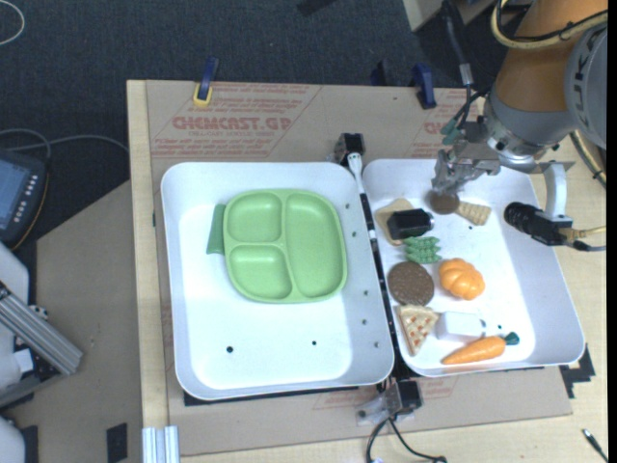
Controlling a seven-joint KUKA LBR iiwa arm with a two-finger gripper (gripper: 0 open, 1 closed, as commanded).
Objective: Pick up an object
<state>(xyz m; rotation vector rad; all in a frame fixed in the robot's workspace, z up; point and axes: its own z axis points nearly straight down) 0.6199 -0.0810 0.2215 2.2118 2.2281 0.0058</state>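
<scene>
The gripper (449, 183) hangs low over the far end of the right bin (540, 287), and right at its fingertips sits a small round brown piece (443, 202); whether the fingers actually pinch it or merely touch it, I cannot tell from up here. Taking that brown piece as our mark: a ridged tan cracker (473, 212) lies just beside it, toward the arm. A black block (409, 223) rests on a tan slice just on its other side. Nearer the camera from the mark come a green leafy toy (422, 250), an orange pumpkin (462, 279) and a dark brown cookie (411, 283). Farthest off are the pizza slice (418, 326), a white block (460, 325) and a carrot (474, 350). The green divided plate (285, 245) sits well apart in the left bin (193, 287).
</scene>
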